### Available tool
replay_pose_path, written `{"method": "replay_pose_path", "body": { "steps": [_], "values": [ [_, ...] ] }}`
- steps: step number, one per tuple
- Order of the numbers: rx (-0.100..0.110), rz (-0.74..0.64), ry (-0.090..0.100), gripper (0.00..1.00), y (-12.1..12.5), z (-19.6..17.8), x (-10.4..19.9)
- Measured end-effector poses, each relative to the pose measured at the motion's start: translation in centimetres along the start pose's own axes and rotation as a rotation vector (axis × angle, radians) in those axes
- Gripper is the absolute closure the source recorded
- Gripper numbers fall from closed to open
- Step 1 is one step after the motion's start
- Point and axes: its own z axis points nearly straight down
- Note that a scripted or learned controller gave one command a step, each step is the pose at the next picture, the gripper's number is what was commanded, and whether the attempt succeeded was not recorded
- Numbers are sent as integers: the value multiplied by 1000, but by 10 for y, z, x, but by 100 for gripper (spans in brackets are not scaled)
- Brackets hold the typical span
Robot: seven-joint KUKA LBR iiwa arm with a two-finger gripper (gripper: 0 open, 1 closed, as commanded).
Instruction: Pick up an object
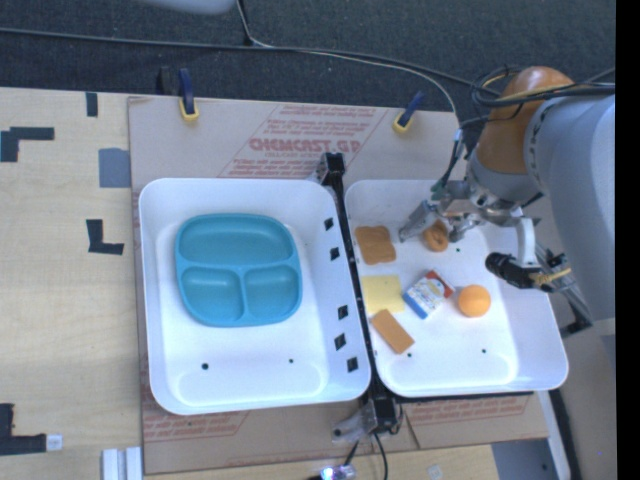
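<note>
My gripper (437, 225) hangs low over the back of the right bin (500, 368), its fingers spread apart. A small round brown piece (436, 237) lies in the gap between them, with room on both sides. Also in this bin are a brown toast-like slice (375, 244), a yellow square (382, 293), an orange-brown slab (392, 330), a small red, white and blue carton (427, 295) and an orange ball (473, 301).
The left bin (152, 298) holds a blue divided plate (239, 269). A black divider with clips (345, 268) runs between the bins. The grey arm with its orange band (520, 118) crosses the back right corner, cables trailing behind it.
</note>
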Motion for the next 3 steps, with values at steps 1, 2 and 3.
{"method": "replay_pose_path", "body": {
  "steps": [1, 2, 3],
  "values": [
    [-2, -1, 0, 100, 1, -13, 1],
    [-8, 0, 1, 100, 5, -75, 4],
    [-8, 1, 0, 100, 6, -129, 5]
  ]
}}
